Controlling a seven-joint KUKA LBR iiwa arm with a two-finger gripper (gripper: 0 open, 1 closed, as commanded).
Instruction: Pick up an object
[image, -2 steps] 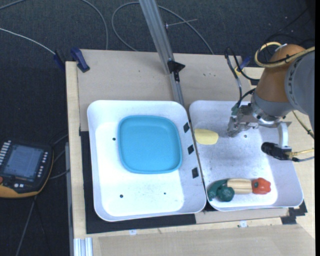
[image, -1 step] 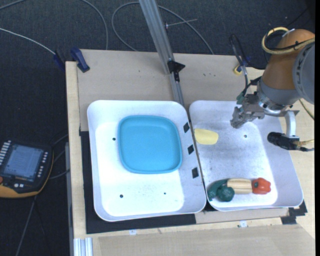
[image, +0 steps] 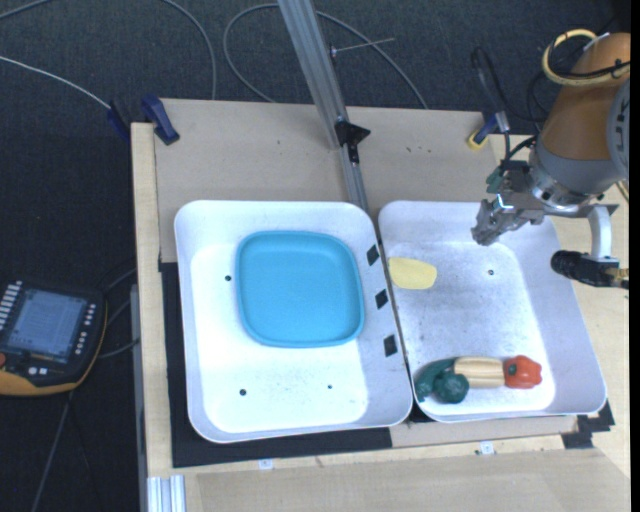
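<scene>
In the right bin a pale yellow piece lies near the left wall. Along the front wall sit a dark green object, a tan cylinder and a red tomato-like piece, side by side. My gripper hangs over the bin's back right part, well apart from all of these, with nothing seen between its fingers.
The left bin holds a light blue square plate. A metal pole slants up from between the bins. Blue clamps mark the bench's back corners. A teach pendant lies on the floor at left.
</scene>
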